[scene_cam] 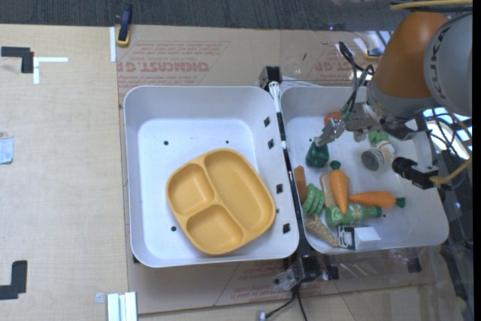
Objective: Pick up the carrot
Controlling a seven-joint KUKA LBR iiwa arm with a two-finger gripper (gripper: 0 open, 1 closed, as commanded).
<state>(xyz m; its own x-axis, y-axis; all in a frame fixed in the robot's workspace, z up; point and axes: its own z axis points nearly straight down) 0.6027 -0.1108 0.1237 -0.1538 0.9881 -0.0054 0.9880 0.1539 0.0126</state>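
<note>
1. The carrot [340,189] lies upright in the right bin [421,233], mid-floor, tip toward the front edge.
2. A second carrot [373,199] lies crosswise beside it.
3. The gripper [328,133], spread and holding nothing, hovers nearer the back-left corner; it should descend straddling the carrot's width.

I see two orange carrots in the right bin [428,233]: one carrot [339,189] lies roughly lengthwise, the other carrot [373,199] sideways just beside it.

You had open floor in the right bin [421,233] only along its far wall; toys crowded the carrot [339,189], a green bottle [352,214] touching it.
</note>
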